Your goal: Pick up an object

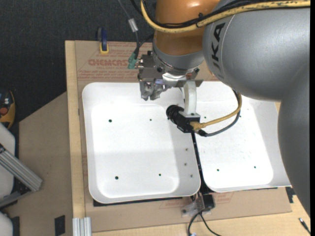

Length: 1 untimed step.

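Note:
My gripper (150, 89) hangs low over the far edge of the left white bin (133, 181), near that bin's back right corner. It is small and grey under the wrist, with a bluish glint on it. The big grey arm with its orange band (189, 6) hides much of the right white bin (236, 178). The left bin's floor shows small dark dots.
A black plug on a yellow cable (179, 118) dangles from the arm over the seam between the bins. A blue clamp (103, 40) stands at the back edge of the cardboard base (74, 82). An aluminium rail (19, 168) lies at the left.

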Available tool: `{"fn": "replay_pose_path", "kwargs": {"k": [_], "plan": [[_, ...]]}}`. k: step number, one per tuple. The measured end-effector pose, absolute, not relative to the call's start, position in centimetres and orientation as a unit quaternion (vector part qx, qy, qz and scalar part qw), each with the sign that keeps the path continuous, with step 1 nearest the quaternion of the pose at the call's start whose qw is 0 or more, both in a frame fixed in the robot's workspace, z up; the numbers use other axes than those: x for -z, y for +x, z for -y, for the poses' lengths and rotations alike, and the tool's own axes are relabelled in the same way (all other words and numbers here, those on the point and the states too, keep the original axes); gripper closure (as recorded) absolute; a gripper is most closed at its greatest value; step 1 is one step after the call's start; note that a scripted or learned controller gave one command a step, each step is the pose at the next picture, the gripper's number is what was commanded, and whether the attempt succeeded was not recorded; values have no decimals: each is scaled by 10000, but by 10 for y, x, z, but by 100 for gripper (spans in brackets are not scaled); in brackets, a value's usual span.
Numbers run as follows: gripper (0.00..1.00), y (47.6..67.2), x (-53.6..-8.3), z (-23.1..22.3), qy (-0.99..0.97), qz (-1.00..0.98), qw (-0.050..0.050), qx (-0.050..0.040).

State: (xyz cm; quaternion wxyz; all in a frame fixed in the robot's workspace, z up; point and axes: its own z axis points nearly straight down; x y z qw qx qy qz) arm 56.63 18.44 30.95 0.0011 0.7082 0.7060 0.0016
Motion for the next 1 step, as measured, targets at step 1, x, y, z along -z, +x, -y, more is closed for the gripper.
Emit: {"fn": "replay_pose_path", "kwargs": {"k": [1], "plan": [[100,574,-375,-166,7079,-7063,25,-39]]}}
